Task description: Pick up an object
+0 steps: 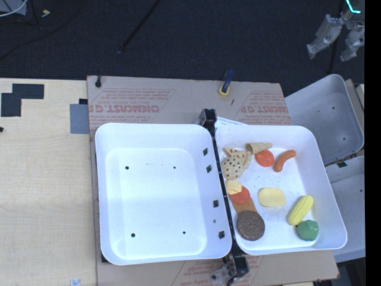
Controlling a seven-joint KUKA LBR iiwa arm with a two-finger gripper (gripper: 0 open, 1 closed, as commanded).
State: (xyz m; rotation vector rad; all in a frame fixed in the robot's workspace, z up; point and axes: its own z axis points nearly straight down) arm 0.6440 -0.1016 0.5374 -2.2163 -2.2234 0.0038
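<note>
The gripper (336,36) sits in the upper right corner of the frame, over dark floor and well apart from both bins; it shows as pale, blurred metal pieces, and whether it is released or clenched cannot be told — nothing is visible in its grasp. The left bin (113,137) lies in the lower middle of the frame, and the right bin (321,159) touches it along a shared edge held by black clips. All the objects lie in the right bin, low and to the left of the gripper. Nearest the gripper, in the bin's upper part, an orange sausage (284,159) lies at a slant, with a red tomato slice (264,158) just beside it on the left and a tan wedge (258,147) above that. Further left, against the shared edge, sits a waffle-patterned cracker (234,163). Below it a small yellow piece (234,187) touches a red round piece (240,195), and a dark brown patty (250,225) rests near the bin's lower left corner. A pale yellow lump (271,197) lies in the middle of the bin. At the lower right, a yellow corn cob (300,210) stands at a tilt just above a green round piece (308,229) — these two are farthest down the frame from the gripper. Both bins rest on a brown cardboard sheet (149,103) printed with red lettering.
</note>
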